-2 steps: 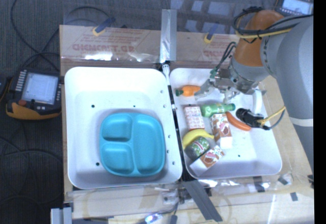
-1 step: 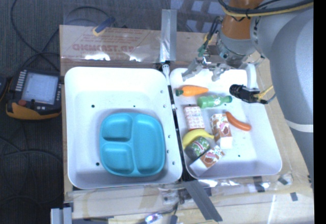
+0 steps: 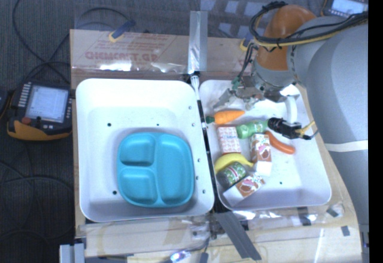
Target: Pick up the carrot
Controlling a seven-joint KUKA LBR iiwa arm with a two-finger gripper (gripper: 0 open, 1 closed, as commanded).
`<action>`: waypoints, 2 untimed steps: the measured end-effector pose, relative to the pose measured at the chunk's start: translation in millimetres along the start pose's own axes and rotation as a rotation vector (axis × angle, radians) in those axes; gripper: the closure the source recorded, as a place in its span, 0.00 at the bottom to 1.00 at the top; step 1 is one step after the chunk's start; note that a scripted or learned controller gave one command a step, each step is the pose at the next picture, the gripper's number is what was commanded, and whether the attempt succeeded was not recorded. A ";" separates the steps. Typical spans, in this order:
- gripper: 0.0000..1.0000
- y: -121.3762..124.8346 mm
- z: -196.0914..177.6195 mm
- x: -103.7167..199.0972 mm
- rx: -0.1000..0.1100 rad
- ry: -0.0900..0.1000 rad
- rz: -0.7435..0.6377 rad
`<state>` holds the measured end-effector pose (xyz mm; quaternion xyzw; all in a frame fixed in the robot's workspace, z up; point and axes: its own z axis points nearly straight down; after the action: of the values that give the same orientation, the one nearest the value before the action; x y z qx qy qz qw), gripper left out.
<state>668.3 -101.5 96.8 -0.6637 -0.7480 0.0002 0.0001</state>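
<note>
the task looks barely begun: the stubby orange plastic carrot with a green tip (image 3: 228, 116) lies on the floor of the right shallow white bin (image 3: 311, 193), not lifted. the two-finger gripper (image 3: 242, 94) hangs just above and behind it, fingers spread apart with nothing between them. the carrot sits just beneath the fingertips, slightly toward the bin's divider. the grey arm reaches in from the right, its orange band (image 3: 284, 23) above the wrist, the tool pointing down. descent, closing and lifting all remain.
</note>
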 end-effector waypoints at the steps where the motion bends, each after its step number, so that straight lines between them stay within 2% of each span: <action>1: 1.00 -0.1 -8.9 0.2 0.001 0.000 0.000; 2: 0.00 -0.2 -8.8 0.3 0.002 0.000 0.000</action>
<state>668.1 -101.3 105.5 -0.6636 -0.7481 0.0009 0.0006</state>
